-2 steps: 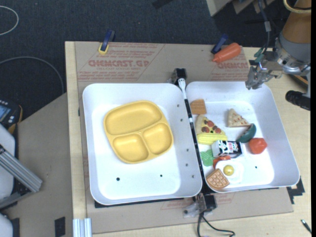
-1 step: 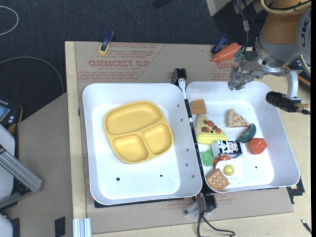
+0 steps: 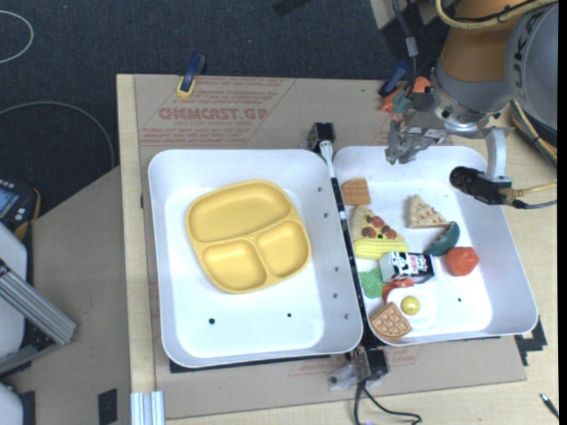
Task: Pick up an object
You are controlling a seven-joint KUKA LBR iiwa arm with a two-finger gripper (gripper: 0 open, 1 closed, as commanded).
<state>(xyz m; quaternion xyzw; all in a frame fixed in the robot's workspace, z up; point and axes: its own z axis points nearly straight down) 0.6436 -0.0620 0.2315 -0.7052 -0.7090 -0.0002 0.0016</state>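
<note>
My gripper [image 3: 403, 151] hangs over the far left corner of the right bin [image 3: 505, 299], open, with nothing between its fingers. Toy food lies in that bin. A brown square cracker [image 3: 355, 190] is nearest, just below and left of the gripper. Further toward the front are a pizza slice [image 3: 376, 227], a yellow corn cob [image 3: 379, 248], a triangular sandwich piece [image 3: 427, 212], a teal piece [image 3: 446, 235], a red tomato [image 3: 461, 260], a black-and-white carton [image 3: 410, 265], a fried egg [image 3: 414, 306] and a waffle [image 3: 390, 322].
The left bin [image 3: 177, 326] holds a yellow divided plate [image 3: 248, 235]. A green piece [image 3: 370, 282] lies against the wall between the bins. Bare bin floor shows along the right bin's right side and far edge. A blue-and-yellow clip [image 3: 189, 75] sits on the board behind.
</note>
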